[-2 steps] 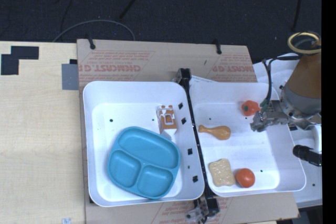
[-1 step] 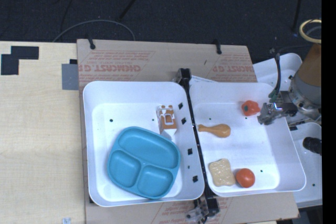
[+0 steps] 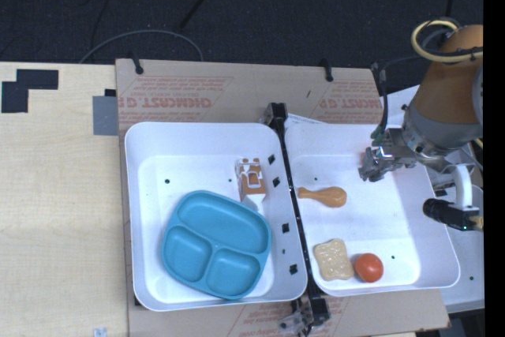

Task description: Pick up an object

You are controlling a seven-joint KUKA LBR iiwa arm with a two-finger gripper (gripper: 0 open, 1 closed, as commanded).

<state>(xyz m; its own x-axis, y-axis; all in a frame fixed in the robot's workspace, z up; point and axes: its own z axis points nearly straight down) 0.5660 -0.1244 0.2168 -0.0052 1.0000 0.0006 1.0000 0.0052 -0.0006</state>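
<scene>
Arm enters from right; pincer (image 3: 377,166) hangs over the upper right part of the right bin (image 3: 410,205), nothing seen between its tips; cannot tell whether spread or pressed together at this angle. Right bin contents: tan drumstick-shaped toy (image 3: 323,196) near the centre divider, left of the pincer and apart from it; pale bread-slice toy (image 3: 332,259) at the front, just beside a red tomato-like ball (image 3: 368,267). Left bin (image 3: 150,170): blue sectioned plate (image 3: 215,242) lying flat, small orange-and-white toy (image 3: 252,177) at its upper right. Both bins sit on cardboard sheet (image 3: 205,91) on the tabletop (image 3: 55,201).
</scene>
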